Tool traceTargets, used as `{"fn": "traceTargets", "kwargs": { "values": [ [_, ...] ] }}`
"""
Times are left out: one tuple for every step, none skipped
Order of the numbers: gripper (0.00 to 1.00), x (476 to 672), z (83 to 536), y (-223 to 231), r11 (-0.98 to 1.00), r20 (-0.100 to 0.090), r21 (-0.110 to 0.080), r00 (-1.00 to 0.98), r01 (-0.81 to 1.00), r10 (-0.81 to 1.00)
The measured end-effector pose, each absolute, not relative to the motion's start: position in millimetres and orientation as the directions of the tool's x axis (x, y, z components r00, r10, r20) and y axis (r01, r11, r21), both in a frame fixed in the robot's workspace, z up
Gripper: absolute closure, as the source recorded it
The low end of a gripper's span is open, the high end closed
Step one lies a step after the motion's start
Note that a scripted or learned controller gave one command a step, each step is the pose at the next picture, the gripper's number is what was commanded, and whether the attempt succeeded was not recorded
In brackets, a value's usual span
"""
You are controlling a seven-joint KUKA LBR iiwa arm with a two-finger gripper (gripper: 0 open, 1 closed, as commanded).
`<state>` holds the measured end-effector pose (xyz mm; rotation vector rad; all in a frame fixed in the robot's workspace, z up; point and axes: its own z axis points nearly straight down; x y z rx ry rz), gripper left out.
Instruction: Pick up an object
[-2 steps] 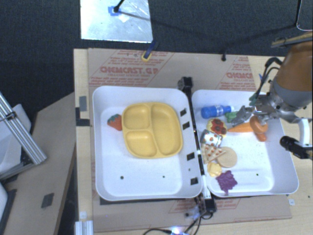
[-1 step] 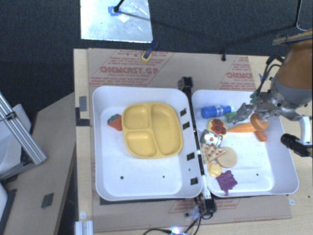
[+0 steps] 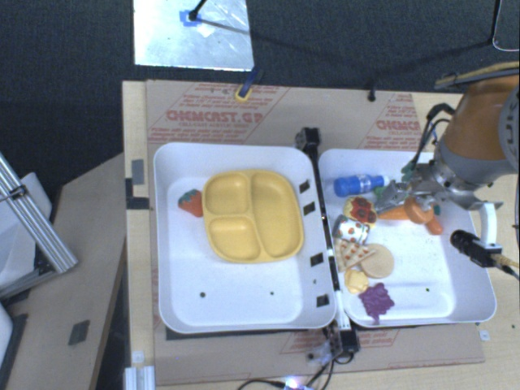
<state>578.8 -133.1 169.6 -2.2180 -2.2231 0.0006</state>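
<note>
My gripper (image 3: 400, 195) hangs low over the back of the right bin (image 3: 467, 299), reaching in from the right. Directly beside it, on its near right side, lies an orange toy carrot (image 3: 416, 212); whether it touches the gripper is unclear. A blue bottle (image 3: 358, 184) lies on its side just left of the gripper. Along the bin's left side sit several toy foods: a red and yellow piece (image 3: 360, 210), a white spotted piece (image 3: 351, 230), a waffle wedge (image 3: 350, 253), a tan cookie (image 3: 379, 262), a yellow piece (image 3: 356, 280) and purple grapes (image 3: 376, 300).
The left bin (image 3: 183, 299) holds a yellow divided plate (image 3: 248, 216) and a red strawberry (image 3: 191, 202) at its left edge. A black divider (image 3: 321, 218) with clips runs between the bins. A black fitting (image 3: 474, 248) juts over the right bin's right rim.
</note>
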Motion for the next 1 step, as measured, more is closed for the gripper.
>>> {"fn": "traceTargets", "kwargs": {
  "values": [
    [0.0,572.2,110.9,-128.5,0.001,0.001,-0.002,-0.001,1.0,1.0]
  ]
}}
